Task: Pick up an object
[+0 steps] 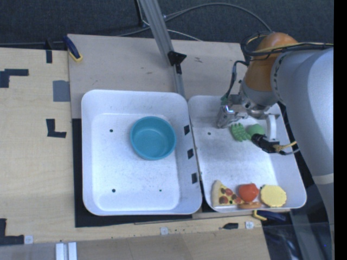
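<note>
Camera view, fingers (225, 118) beside green toy (245, 131), grip unclear

Pale wooden bench (124, 64) with black tape marks (54, 129), dark carpet (65, 7) behind.

Soft, even overhead light brightens the two shallow white plastic bins (135, 99), shadows stay faint, and the whole picture is slightly grainy and soft.

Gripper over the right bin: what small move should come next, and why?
Probably a short drop straight down. The gripper sits in the right bin beside the green toy, with nothing visibly between its fingers, so lowering onto the toy looks like the likeliest way to a grasp.
</note>
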You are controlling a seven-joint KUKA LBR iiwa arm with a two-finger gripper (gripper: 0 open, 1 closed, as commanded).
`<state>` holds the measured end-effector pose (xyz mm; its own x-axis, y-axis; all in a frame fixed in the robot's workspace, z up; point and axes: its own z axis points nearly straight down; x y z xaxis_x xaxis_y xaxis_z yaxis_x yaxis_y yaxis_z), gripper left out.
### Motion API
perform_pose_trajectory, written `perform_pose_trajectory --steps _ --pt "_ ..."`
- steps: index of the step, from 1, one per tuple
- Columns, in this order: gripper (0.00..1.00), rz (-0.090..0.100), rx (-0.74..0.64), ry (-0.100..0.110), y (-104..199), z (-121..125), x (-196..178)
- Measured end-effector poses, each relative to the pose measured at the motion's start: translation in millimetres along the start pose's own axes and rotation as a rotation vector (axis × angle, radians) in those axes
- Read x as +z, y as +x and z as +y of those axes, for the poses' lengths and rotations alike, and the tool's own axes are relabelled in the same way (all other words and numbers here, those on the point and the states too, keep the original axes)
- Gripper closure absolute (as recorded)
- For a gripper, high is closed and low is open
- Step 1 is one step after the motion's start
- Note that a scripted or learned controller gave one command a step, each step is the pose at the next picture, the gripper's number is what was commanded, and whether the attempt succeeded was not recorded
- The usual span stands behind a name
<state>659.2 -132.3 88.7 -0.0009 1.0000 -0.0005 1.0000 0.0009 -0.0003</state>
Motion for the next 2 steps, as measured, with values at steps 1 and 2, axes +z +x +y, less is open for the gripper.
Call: perform_pose_trajectory --steps 1,2 --pt "1.0 0.0 -0.001 0.0 0 0 -10" --pt "1.0 0.0 0.0 -0.003 -2 -3 -53"
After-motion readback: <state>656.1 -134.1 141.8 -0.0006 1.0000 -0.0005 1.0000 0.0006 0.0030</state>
